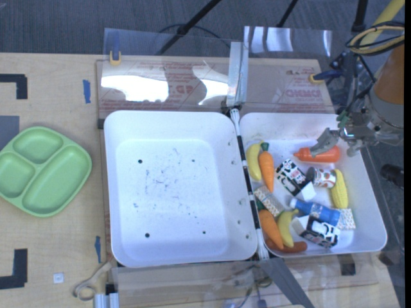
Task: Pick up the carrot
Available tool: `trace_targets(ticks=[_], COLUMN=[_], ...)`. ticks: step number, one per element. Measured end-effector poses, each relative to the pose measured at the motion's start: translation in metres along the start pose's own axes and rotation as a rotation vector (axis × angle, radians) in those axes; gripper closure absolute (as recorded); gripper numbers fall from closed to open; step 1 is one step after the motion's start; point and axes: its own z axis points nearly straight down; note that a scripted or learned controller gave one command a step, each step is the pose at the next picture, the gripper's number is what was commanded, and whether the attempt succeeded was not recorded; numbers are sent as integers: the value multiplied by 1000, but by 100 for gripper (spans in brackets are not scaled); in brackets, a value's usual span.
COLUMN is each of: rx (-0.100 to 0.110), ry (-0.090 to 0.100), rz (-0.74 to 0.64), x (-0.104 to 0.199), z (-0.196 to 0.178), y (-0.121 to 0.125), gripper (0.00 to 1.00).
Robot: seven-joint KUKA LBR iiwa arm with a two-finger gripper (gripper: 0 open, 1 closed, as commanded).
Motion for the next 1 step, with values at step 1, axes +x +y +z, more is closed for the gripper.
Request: trace_targets(ticks=[1], rx=[0], ry=[0], rz=[-151], x=[56], z=[19], y=[26], gripper=[0])
